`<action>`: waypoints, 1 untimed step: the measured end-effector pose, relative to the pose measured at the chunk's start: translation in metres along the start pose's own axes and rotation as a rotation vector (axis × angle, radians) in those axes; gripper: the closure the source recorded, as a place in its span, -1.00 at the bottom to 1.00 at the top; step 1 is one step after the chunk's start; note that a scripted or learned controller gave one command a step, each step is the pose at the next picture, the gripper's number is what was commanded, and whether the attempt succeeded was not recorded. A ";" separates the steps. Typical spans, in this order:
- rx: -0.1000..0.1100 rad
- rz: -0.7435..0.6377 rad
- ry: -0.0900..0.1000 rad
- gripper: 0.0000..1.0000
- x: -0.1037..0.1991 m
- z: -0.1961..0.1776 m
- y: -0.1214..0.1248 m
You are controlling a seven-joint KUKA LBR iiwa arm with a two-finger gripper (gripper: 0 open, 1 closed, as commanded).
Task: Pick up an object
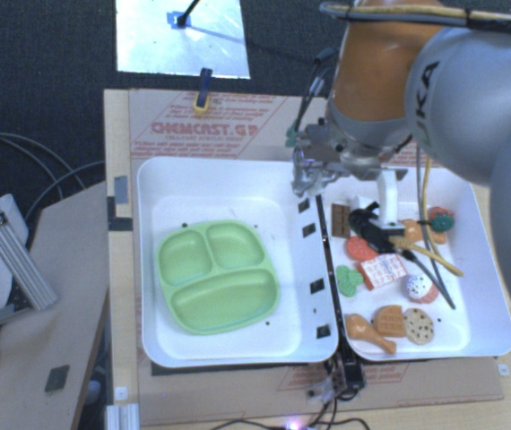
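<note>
The end effector [314,182] hangs over the far left corner of the right white shallow bin [484,267]; I can't tell its grip. A pale green, three-compartment plastic tray [218,276] lies in the left white bin [161,186].

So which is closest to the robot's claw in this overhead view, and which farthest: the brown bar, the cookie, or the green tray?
From the gripper, at the far end of the strip between the bins:
1. Brown bar, just below it in the right bin.
2. Green tray, in the left bin.
3. Cookie, at the right bin's near end.
</note>
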State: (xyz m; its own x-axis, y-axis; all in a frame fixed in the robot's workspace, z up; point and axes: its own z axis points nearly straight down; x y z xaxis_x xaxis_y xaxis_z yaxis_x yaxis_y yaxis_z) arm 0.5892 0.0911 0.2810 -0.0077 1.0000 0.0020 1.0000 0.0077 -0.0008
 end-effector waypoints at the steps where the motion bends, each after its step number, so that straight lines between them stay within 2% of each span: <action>1: 0.016 0.008 -0.002 1.00 -0.013 0.091 -0.109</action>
State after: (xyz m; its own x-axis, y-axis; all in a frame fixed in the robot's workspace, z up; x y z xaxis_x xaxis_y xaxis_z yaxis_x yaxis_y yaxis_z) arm 0.4804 0.0771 0.1902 0.0004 1.0000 -0.0005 0.9999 -0.0004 -0.0170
